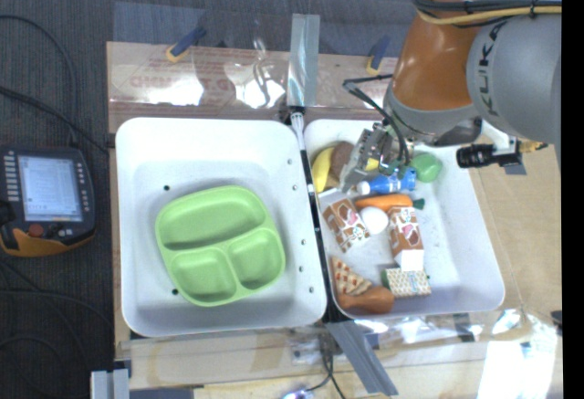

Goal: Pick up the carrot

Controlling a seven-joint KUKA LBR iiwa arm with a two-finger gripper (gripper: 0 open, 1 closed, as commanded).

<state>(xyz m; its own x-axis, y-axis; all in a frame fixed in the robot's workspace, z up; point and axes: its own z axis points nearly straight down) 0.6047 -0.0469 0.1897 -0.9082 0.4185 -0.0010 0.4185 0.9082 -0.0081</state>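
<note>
The two-finger metal gripper [376, 153] hangs just above the smooth orange plastic carrot [384, 202] (long axis left-right). Whether it grips anything, I cannot tell.

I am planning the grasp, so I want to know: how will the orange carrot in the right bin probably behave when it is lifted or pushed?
The carrot looks like a smooth toy, so probably stiff, light and somewhat slippery. Its rounded, elongated shape suggests it may roll if pushed sideways. It lies packed beside the blue bottle and a small carton, so these may shift too.
</note>
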